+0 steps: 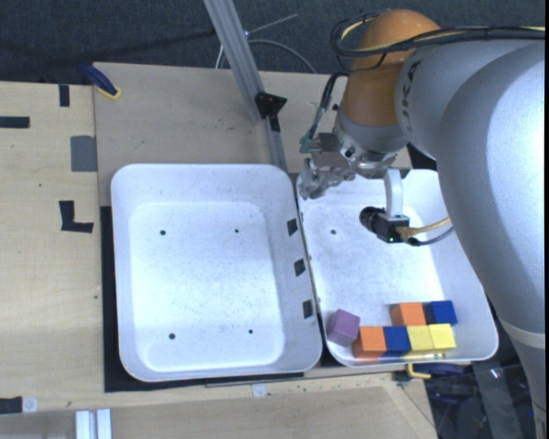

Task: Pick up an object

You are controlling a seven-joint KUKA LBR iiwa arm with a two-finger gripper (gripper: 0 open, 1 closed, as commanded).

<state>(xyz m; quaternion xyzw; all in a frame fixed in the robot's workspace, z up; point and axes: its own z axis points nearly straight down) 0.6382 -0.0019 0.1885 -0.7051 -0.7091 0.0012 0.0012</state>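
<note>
Grey and bulky, the arm [494, 154] reaches in over the right bin [457, 273], orange band above the wrist; its tool [313, 183] hangs at the bin's far left corner, grip state unclear. Small cubes cluster along that bin's near edge: purple block [344, 325], orange, blue, yellow.
</note>
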